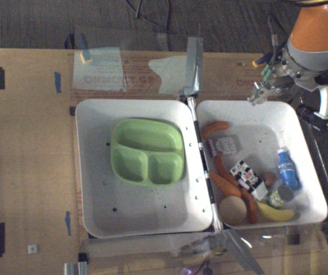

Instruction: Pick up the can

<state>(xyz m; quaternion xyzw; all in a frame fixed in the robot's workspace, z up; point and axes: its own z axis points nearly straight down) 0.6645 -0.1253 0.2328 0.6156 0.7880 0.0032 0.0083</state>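
Can (280, 196) stands upright in the right bin (267, 122), near-right corner, touching the banana (276, 213) and just below the blue bottle (287, 168). Gripper (260, 93) hangs over that bin's far rim, well apart from the can; whether it is released or clenched cannot be told. Left bin (95, 171) carries a green divided plate (148, 151).

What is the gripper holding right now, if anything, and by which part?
Nothing. The gripper hangs over the right bin's back rim with nothing between its fingers; the can lies in the bin's front corner.
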